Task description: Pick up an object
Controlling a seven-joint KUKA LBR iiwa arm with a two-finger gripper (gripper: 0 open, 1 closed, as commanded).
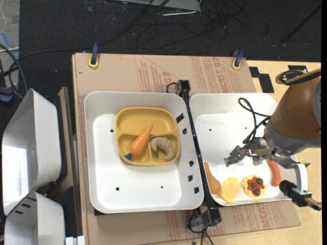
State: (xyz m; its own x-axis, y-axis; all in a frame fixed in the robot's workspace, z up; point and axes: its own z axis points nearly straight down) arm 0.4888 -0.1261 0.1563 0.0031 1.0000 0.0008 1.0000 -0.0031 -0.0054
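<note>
Grey KUKA arm with orange band (pixel 301 114) reaches in from the right, over the right shallow white bin (pixel 225 111). Left shallow white bin (pixel 102 188) sits just beside it, holding a yellow divided plastic plate (pixel 145 117); on the plate lie an orange toy carrot (pixel 141 139) and a pale tan toy shrimp (pixel 163 147), each in its own compartment. Dark two-finger gripper (pixel 233 157) hangs low over bare white floor in the middle of the right bin; how far open it stands, cannot tell, and nothing is visible in it. Candidate objects crowd the right bin's near edge: orange drumstick-shaped toy (pixel 211 177), pale yellow round toy slice (pixel 230 189), yellow toy tart with red and dark toppings (pixel 254 186), small red-orange sausage-shaped toy (pixel 275 172) beside the wrist. Gripper is apart from all of them. Likely risks: closing on bare floor since nothing lies under the tip; flat slice too thin to pinch; toys pressed near the bin wall, so a finger may hit the rim or nudge a neighbour
</note>
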